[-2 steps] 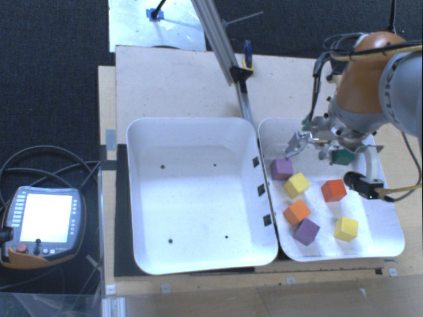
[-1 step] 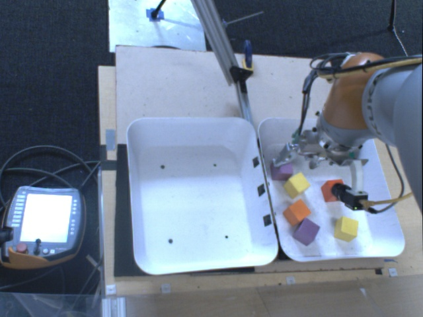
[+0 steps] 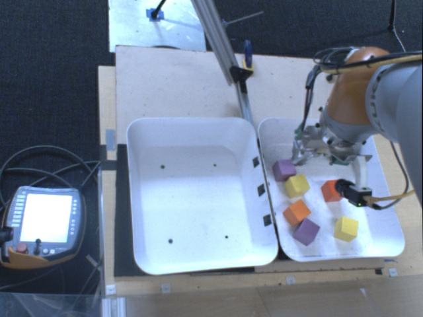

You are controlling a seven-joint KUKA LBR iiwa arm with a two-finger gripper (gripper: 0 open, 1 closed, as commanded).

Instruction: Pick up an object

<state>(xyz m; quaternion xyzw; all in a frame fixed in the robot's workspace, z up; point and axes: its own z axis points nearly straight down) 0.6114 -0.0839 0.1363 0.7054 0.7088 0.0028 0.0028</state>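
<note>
Several small blocks lie in the right bin (image 3: 390,240): a purple block (image 3: 284,170), a yellow block (image 3: 297,185), an orange block (image 3: 297,212), a second purple block (image 3: 307,231), a second yellow block (image 3: 346,228) and a red-orange block (image 3: 331,191). My gripper (image 3: 301,150) hangs low over the bin's back left part, just up and right of the first purple block. I see nothing held in it. The wrist with its orange band (image 3: 349,91) hides the bin's back right area.
The left bin (image 3: 142,177) adjoins the right one, with black clips (image 3: 262,190) along the shared wall. A slanted metal pole (image 3: 218,35) crosses the back of the bench. A teach pendant (image 3: 41,226) lies off the bench at the left.
</note>
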